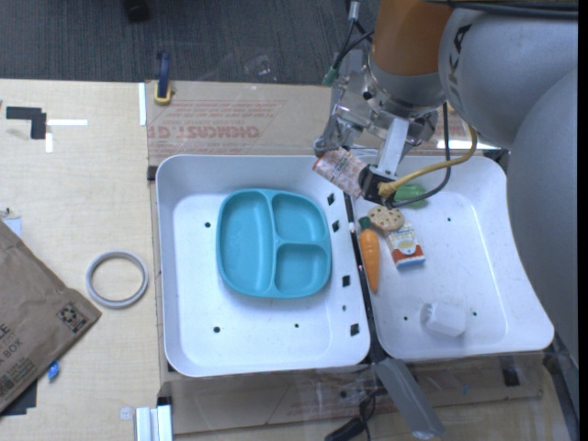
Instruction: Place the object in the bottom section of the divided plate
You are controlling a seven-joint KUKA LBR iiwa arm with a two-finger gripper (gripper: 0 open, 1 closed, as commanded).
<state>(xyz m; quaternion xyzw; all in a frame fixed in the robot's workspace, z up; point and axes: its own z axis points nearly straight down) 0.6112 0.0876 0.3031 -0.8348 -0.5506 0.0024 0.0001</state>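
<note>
Camera view: two shallow white bins sit side by side on the bench, the left bin [184, 338] holding one turquoise divided plate [274, 243] with three sections, bare white floor all round it out to the bin walls. The plate's small section nearest the bottom of the frame sits at its 4 o'clock. The right bin [487, 329] is the busier one: its loose items crowd against the wall it shares with the left bin, leaving open floor toward its 3 and 5 o'clock, where one small white block [445, 318] lies alone.

The grey arm with its orange band reaches in from the right, and the gripper [354, 175] hangs over the top of the shared wall, at about 1 o'clock from the plate. A crumpled silvery packet [337, 167] shows at its tip, seemingly pinched there, though the fingers' spread cannot be made out.

Just beyond the tip, toward 4 o'clock, lie one green piece [411, 192], one round cookie [386, 218], one orange carrot [369, 256] lying along the shared wall, and one small red-and-white carton [405, 246].

On the bench at the left bin's 9 o'clock rest one grey tape ring [118, 277] and one brown cardboard box [32, 315].
</note>
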